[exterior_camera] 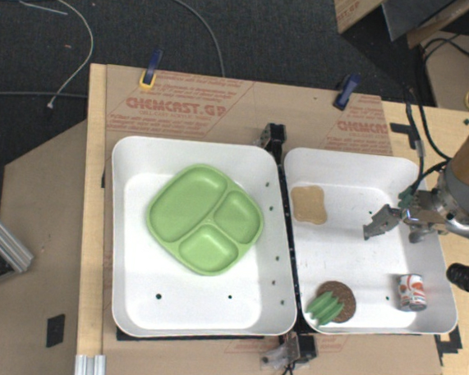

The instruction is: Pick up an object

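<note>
Bench: we find 2 shallow white bins side by side on a cardboard-covered bench (226, 107), with 2 blue clamps at its far edge.

Left bin (125, 213): we record 1 item here, a green divided plate (205, 218) with 3 compartments. It lies flat near the bin's middle, turned at a slant to the walls.

Right bin (368, 167): we record 3 loose items and the working end of the arm.

Tan piece (308, 204): a flat, roughly square object on the floor of the right bin, near its far left corner, just beside the wall shared with the left bin.

Brown disc with green ridged piece (332, 303): at the near left corner of the right bin. The green part lies across the brown one, touching it, and reaches the near rim.

Small can (411, 292): red and white, lying on its side near the right wall toward the near end, well apart from the other 2 items.

Arm: it enters from the right, over the far right part of the right bin.

Gripper (390, 221): we see 1 grey finger pointing left above bare bin floor, between the tan piece and the small can and touching neither. We see no object between the fingers. We cannot tell whether the hand is released or clenched.

Task object: all 3 items in the right bin rest on the floor, none lifted.
</note>
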